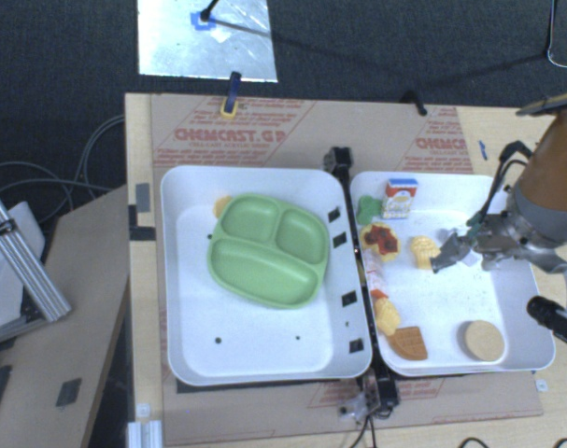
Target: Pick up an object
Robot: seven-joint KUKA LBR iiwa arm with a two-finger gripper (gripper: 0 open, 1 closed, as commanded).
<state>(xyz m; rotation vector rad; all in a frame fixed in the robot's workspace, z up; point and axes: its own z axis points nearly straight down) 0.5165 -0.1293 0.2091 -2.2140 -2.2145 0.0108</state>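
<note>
Scanning from the left, we find the left white bin (185, 343) carrying a pale green three-compartment plastic tray (269, 250), with a small yellow piece (221, 205) peeking out from behind its upper left edge. Moving on to the right white bin (521, 357), we see the toy foods gathered mostly along its left side: a small red-and-white carton (401, 197), a green leafy piece (368, 209), a dark red lumpy piece (380, 239), a yellow corn-like piece (422, 251), a yellow lump (387, 317), a brown wedge (409, 343) and a tan round disc (482, 340).

The gripper (445, 255) hangs over the bin's middle, and we judge the corn-like piece the likeliest target: it lies just beside the fingertips, to their left in the camera view, its long axis running roughly up and down the picture. We cannot tell whether the gripper is parted or closed, and nothing shows between its tips.

The arm comes in from the right, wrist angled leftward and downward toward that piece.
</note>
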